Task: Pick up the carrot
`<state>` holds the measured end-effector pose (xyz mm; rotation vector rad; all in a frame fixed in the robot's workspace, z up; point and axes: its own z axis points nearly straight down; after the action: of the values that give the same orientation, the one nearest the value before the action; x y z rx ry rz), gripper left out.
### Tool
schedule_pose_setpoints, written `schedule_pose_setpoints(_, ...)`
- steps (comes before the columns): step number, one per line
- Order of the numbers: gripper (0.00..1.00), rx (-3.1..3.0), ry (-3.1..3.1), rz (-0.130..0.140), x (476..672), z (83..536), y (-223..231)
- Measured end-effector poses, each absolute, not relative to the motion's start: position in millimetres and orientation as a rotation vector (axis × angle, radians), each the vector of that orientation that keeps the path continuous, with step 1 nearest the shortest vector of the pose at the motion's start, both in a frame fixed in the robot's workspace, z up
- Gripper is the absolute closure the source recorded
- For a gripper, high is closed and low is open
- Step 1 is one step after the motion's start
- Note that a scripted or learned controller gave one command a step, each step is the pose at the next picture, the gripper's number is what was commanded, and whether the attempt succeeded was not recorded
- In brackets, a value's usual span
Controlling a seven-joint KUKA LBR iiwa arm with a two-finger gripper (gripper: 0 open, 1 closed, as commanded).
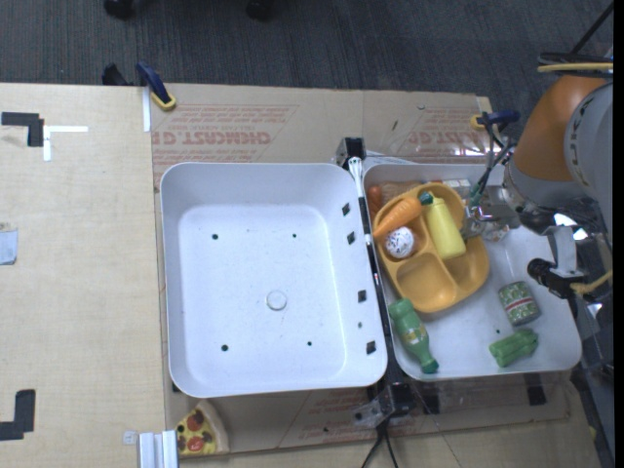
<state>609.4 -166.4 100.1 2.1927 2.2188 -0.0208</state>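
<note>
Where visible, gripper (485, 213) perhaps touching yellow tray (458, 279) rim.

Dark grey carpet (322, 27) runs across the top, with chair casters (119, 3) poking in at the upper left. Below it, a pale wooden bench (73, 261) carries black tape marks (24, 125) and a white strip. Brown cardboard (253, 130) with red print lies flat under the bins, held by a blue and yellow clamp (156, 88). Light is even, soft.
</note>
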Motion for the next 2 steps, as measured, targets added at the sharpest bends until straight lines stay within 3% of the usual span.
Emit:
schedule_pose_setpoints(1, 0.0, 2.192, 2.212, -0.011, 611.5, 103.0, -166.5)
schedule_pose_setpoints(2, 0.0, 2.09, 2.345, -0.002, 553.9, 92.2, -185.8)
